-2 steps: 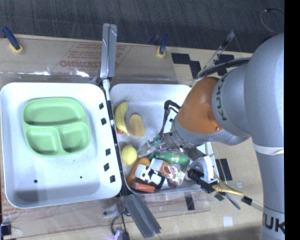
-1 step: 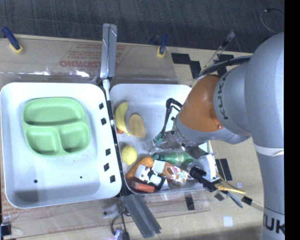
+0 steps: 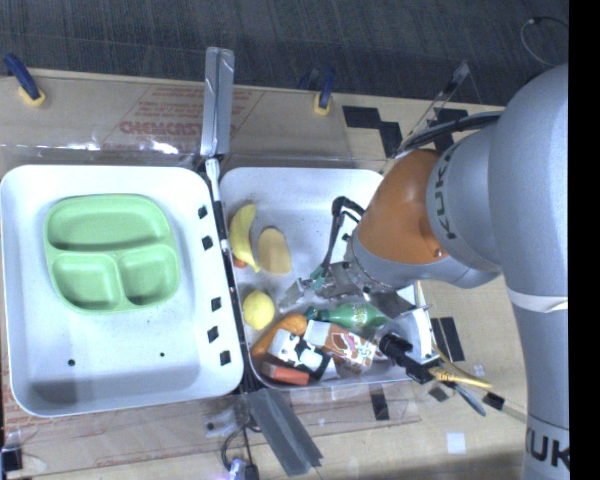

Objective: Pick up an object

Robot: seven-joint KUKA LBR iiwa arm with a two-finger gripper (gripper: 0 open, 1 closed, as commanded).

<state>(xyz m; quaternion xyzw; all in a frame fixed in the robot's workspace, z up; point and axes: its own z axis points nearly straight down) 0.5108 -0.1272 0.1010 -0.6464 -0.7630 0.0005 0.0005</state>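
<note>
The grey arm's tool (image 3: 315, 286) hangs low in the right white bin (image 3: 310, 183), just above a green bottle (image 3: 355, 316). Whether it grips anything cannot be told. A pale green divided tray (image 3: 112, 251) lies in the left white bin (image 3: 25, 368).

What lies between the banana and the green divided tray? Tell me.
In the camera view, between the banana and the green divided tray lie bare white floor of the left bin and the two bins' meeting rims, marked with black squares.

Even, fairly bright overhead lighting. The white bins (image 3: 110, 388) show mild glare, with soft shadows along their inner walls. Detail is slightly soft and grainy throughout; the dark floor (image 3: 280, 8) at the top stays underexposed.
</note>
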